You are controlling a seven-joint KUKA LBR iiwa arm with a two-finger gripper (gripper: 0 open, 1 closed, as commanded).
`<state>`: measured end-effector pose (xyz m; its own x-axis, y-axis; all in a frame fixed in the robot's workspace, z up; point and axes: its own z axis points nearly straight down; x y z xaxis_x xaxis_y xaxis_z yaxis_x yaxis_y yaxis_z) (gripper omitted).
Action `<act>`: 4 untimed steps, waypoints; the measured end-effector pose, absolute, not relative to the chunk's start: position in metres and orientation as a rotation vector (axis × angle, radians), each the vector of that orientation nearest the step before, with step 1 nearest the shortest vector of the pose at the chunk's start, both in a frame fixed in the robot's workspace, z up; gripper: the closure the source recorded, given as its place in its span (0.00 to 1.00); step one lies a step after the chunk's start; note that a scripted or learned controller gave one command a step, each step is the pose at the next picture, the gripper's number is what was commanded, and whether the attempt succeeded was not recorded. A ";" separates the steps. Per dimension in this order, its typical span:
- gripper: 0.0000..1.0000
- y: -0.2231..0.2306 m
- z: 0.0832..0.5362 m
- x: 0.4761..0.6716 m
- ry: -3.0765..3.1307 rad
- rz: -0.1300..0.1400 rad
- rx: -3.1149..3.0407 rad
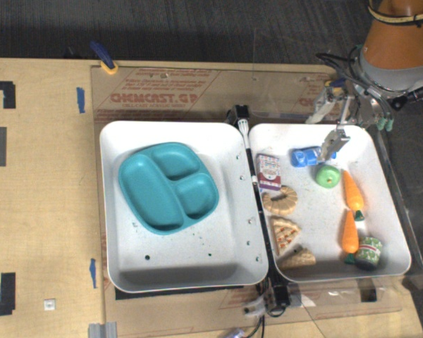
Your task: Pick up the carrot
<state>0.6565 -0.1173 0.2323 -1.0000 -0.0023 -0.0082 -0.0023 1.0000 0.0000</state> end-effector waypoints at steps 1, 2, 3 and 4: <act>0.00 -0.156 0.112 0.589 3.147 0.003 -0.048; 0.00 -0.216 0.090 0.508 3.133 -0.002 0.134; 0.00 -0.223 0.089 0.577 3.102 -0.001 0.408; 1.00 -0.223 0.103 0.581 3.089 -0.005 0.405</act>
